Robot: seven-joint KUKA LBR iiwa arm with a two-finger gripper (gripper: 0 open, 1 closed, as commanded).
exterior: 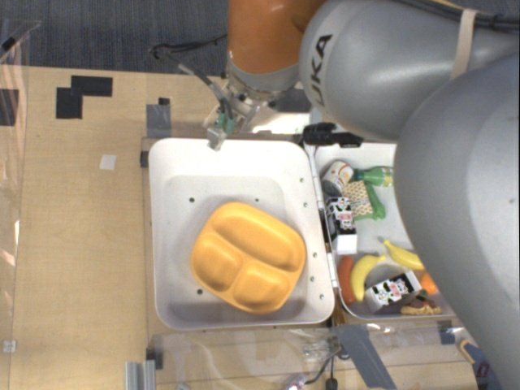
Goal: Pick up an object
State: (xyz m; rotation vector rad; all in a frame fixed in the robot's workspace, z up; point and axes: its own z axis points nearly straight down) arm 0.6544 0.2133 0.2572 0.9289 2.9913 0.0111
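A yellow divided plate (248, 256) lies upside down in the left white bin (162, 242), a little toward its front right. My gripper (218, 130) hangs over the bin's back rim near the left corner, well behind the plate and apart from it. Nothing shows in the gripper. The orange wrist band (264, 23) sits directly above it. In the right bin (382, 314) lie a banana (363, 270), a green bottle (375, 177), a small can (337, 171) and a black-and-white box (342, 215).
The big grey arm (422, 71) covers the upper right and much of the right bin. Black tape marks (81, 94) lie on the wooden bench at the back left. A clear wall (12, 177) stands along the left edge.
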